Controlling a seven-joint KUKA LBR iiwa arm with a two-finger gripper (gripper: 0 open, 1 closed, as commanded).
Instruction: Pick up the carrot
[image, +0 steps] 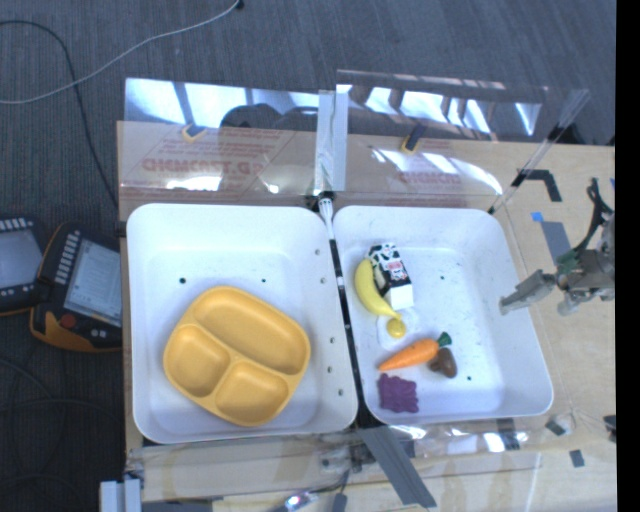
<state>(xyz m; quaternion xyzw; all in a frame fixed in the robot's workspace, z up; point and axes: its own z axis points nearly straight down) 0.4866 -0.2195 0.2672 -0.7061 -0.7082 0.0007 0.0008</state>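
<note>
Toward the left bin's front half sits a yellow plastic plate with three compartments (237, 353), alone in that shallow white bin (160, 240). Across the divider, the right white bin (480, 235) holds a yellow toy banana (372, 291) near its left wall, with a small black-and-white carton (393, 274) touching the banana's right side. Nearer the front edge lies a purple bunch of toy grapes (399, 393). Just above it the orange toy carrot (409, 354) lies nearly level, its tapered tip pointing left and slightly frontward, green top to the right, touching a small brown lump (443, 364). Past the bin's right wall hangs the grey gripper (560, 287); I cannot tell how its jaws stand.
</note>
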